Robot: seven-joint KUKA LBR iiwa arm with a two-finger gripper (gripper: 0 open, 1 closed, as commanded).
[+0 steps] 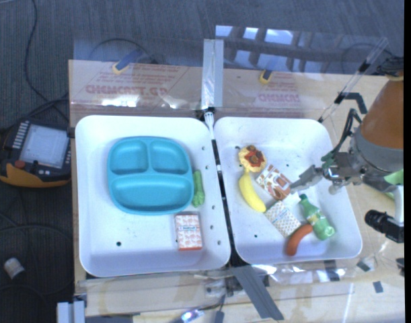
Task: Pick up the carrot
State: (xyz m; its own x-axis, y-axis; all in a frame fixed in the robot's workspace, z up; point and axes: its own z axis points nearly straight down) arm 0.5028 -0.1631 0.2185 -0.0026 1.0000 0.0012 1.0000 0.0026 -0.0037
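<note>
The carrot (298, 239), a short orange-red piece, lies near the front edge of the right bin (340, 247). It touches the base of a green bottle (315, 219). My gripper (328, 173) hangs over the right side of that bin, up and to the right of the carrot and well apart from it. The grey arm with its orange band (387, 116) reaches in from the right. Nothing shows between the fingers.
In the right bin, a yellow banana (251, 194), a yellow-red toy (251, 157) and two snack packets (275, 182) lie left of the carrot. The left bin (91, 247) holds a blue divided plate (150, 173), a green pod (198, 188) and a small box (188, 230).
</note>
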